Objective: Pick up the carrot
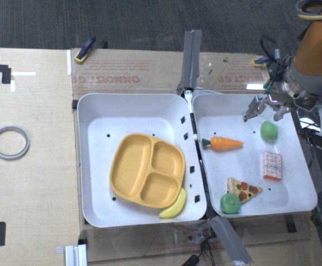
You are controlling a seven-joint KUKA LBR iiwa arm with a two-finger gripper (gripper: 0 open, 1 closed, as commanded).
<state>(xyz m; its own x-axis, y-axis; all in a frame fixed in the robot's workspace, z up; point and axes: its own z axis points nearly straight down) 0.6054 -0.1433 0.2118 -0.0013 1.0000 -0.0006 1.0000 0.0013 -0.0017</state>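
Carrot (225, 143) lies flat in the right bin (307, 201), near its left wall, green end left. Jaws (267, 108) apart, empty, over the bin's back right, just above a green ball (269, 131).

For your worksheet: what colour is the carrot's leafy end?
Green, on an orange carrot, in the camera view.
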